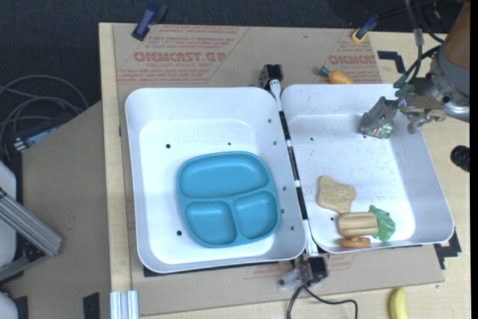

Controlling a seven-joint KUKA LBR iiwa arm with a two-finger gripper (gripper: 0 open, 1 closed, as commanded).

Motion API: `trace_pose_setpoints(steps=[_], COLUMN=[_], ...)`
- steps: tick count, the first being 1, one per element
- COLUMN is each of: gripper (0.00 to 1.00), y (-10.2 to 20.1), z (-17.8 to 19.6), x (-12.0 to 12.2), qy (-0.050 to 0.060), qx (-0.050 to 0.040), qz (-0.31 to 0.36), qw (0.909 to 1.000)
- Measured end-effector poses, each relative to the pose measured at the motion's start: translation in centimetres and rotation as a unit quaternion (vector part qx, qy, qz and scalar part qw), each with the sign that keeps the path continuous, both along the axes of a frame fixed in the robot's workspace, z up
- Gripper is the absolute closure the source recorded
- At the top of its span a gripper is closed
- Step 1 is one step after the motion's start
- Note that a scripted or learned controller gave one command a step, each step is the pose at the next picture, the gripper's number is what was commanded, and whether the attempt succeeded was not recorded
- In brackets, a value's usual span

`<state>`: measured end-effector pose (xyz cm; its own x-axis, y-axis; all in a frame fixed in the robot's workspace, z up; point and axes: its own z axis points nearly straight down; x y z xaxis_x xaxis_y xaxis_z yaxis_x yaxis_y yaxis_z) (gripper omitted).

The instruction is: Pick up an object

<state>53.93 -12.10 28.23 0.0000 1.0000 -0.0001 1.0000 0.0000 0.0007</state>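
Objects for picking lie in the right bin [426, 160]. Gripper [379, 123] is positioned at the upper right of the frame, over that bin's upper area; a small shiny item [381, 131] sits at its fingertips, but whether it is grasped cannot be determined. At the bin's lower part lie a tan cracker-like piece [334, 194], a hot dog toy [357, 223], a green piece [384, 223]. The left bin [149, 123] holds a blue divided plate [228, 198].
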Motion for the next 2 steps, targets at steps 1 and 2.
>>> trace_pose_setpoints(steps=[1,2], gripper=[0.0,0.0], y=[1.1,2.6], z=[-11.1,-19.8], x=[-6.1,-3.5], qy=[0.001,0.0], qx=[0.0003,0.0004], qz=[-0.001,0.0], qw=[1.0,1.0])
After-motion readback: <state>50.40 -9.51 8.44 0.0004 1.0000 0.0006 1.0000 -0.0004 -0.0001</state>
